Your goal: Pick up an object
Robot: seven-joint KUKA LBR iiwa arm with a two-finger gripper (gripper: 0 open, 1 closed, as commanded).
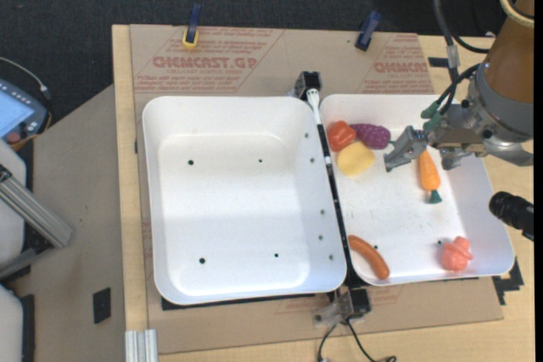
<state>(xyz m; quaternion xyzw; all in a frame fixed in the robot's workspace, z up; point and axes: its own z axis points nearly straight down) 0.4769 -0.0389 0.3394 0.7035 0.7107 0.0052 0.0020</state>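
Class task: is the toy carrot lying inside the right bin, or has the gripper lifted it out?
Inside: the carrot lies flat on the right bin's floor, beside the gripper, not between its fingers.

Orange carrot [428, 172] in right bin [399, 267]

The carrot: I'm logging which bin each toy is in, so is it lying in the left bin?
No, the carrot lies in the right bin, just below the gripper.

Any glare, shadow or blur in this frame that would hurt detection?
Camera view: the left bin shows a soft shadow band across its lower floor; the right bin is evenly lit; the carrot and sausage read sharp; the hand looks slightly soft.
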